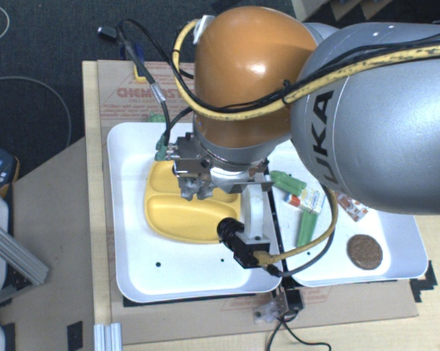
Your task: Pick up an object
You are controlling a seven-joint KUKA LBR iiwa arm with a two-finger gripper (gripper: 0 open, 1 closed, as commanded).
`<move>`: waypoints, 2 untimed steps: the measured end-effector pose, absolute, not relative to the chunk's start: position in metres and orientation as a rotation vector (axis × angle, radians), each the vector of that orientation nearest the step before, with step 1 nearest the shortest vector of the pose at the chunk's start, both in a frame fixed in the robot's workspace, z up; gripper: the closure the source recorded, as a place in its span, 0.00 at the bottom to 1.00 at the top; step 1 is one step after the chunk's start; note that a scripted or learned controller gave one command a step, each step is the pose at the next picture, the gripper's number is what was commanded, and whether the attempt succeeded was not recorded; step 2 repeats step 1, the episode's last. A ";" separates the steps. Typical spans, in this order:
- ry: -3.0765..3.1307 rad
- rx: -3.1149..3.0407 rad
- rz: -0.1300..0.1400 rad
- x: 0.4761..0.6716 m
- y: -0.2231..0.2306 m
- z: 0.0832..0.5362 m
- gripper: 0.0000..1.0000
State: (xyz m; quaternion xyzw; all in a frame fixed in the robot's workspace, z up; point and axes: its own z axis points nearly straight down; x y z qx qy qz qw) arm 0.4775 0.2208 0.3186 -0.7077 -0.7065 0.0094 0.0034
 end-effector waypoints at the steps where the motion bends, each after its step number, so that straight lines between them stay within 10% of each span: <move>1: -2.227 -2.222 -0.024 0.480 0.225 0.450 1.00; 2: -2.227 -2.222 -0.024 0.480 0.225 0.450 1.00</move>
